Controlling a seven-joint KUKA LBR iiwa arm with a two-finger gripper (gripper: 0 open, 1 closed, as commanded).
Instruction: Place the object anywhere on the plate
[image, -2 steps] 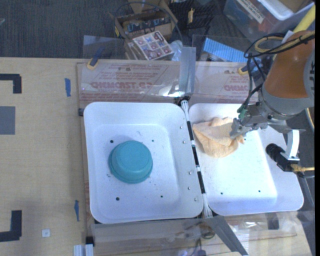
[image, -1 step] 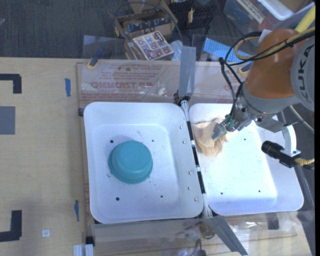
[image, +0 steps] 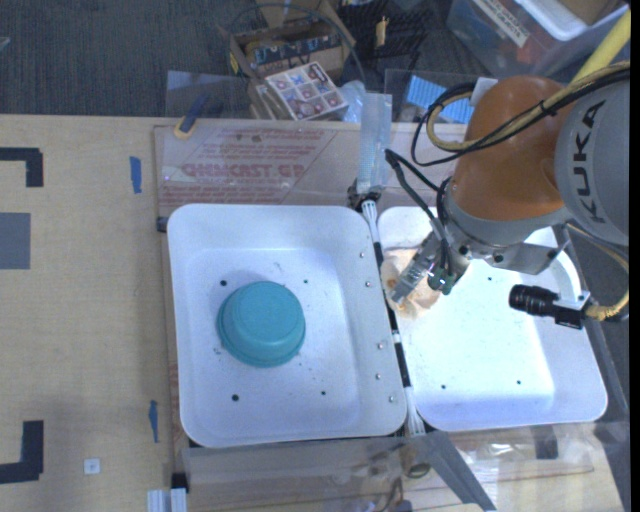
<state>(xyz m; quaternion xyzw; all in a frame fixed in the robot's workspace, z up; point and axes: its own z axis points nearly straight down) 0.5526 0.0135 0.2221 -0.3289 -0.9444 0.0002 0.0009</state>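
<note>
The jaws (image: 412, 285) hang low over the right bin's (image: 500, 380) upper left corner, right at a pale tan object (image: 420, 300) lying there against the bin's wall; whether they are apart or clamped on it I cannot tell. The teal plate (image: 262, 322), turned like a dome, sits in the left bin (image: 300, 240), well apart from the object

Teal plate (image: 261, 322), white bins (image: 200, 240), tan obj (image: 412, 272), orange-banded grey arm (image: 515, 150).
</note>
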